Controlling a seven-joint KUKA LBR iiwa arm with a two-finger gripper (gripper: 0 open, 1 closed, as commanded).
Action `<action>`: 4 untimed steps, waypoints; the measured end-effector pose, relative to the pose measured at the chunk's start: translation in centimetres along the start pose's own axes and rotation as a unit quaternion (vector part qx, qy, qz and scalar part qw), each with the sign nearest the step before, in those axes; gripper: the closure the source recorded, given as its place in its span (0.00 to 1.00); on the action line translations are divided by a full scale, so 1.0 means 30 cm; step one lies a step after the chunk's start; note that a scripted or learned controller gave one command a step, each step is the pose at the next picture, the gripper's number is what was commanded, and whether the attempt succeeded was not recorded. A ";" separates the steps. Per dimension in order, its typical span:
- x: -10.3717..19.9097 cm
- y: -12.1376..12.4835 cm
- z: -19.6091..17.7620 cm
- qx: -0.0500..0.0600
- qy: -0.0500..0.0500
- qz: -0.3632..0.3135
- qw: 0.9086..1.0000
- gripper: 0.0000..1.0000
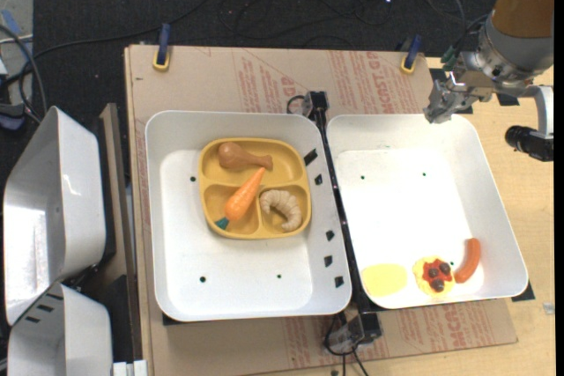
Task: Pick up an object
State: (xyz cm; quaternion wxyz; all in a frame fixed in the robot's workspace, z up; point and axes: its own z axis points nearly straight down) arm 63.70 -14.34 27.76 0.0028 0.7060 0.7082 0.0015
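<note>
At the right bin's [493, 189] far right corner, the claw [440, 108] hovers; whether it is released or clenched cannot be determined. Candidate object: the sausage [468, 260], lying near the bin's near right corner beside a small pizza piece [434, 274] and a flat yellow disc [384, 279]. It appears light, rigid and smooth, probably slippery. Grasp across its narrow midsection.

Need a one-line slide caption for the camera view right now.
Gripper hovers at right bin's far rim; sausage near corner, yellow tray of toy food in left bin.
</note>
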 end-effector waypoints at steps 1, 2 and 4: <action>0.152 -0.034 0.049 0.004 0.001 -0.001 1.000 1.00; 0.323 -0.129 0.092 0.005 0.002 -0.002 1.000 1.00; 0.718 -0.255 0.142 0.005 0.002 -0.003 1.000 1.00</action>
